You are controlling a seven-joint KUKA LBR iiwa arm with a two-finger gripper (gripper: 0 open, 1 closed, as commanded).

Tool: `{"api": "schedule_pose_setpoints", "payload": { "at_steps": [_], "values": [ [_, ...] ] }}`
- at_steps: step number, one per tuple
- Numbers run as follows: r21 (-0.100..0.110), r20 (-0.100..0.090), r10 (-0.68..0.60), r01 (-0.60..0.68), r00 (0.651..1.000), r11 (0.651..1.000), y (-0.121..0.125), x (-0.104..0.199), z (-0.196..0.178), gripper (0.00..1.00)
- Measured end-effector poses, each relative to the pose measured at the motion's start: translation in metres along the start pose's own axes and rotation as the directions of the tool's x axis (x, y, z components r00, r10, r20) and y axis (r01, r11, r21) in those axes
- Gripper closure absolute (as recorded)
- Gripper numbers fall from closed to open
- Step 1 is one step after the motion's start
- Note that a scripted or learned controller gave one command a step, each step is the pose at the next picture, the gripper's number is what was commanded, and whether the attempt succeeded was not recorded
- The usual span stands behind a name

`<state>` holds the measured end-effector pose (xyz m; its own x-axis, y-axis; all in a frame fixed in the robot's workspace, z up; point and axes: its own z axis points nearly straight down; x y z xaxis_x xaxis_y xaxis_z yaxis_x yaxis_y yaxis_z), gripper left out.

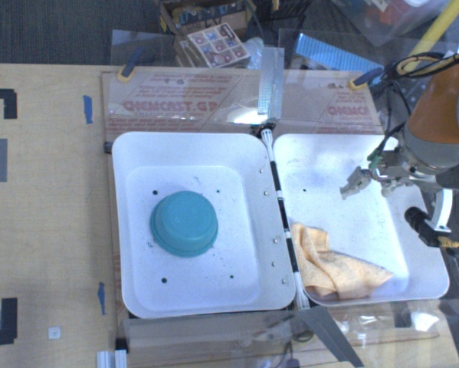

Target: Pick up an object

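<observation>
Hovering at the frame's right, the hand [365, 176] is seen spread open, empty; the soft crumpled orange cloth [335, 267], light and limp, could be pinched at a raised fold.

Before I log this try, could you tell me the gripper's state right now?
Gripper: open, holding nothing, above the right bin.
</observation>
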<state>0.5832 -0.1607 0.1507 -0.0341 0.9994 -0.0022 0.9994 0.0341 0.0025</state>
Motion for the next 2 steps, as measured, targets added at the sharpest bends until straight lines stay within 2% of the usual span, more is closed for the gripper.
{"api": "schedule_pose_setpoints", "payload": {
  "at_steps": [1, 2],
  "values": [
    [0.006, -0.002, 0.186, -0.185, 0.983, 0.983, -0.058, 0.043, 0.023, 0.0],
    [0.001, 0.0, 0.199, -0.199, 0.98, 0.98, -0.062, -0.046, 0.009, 0.0]
  ]
}}
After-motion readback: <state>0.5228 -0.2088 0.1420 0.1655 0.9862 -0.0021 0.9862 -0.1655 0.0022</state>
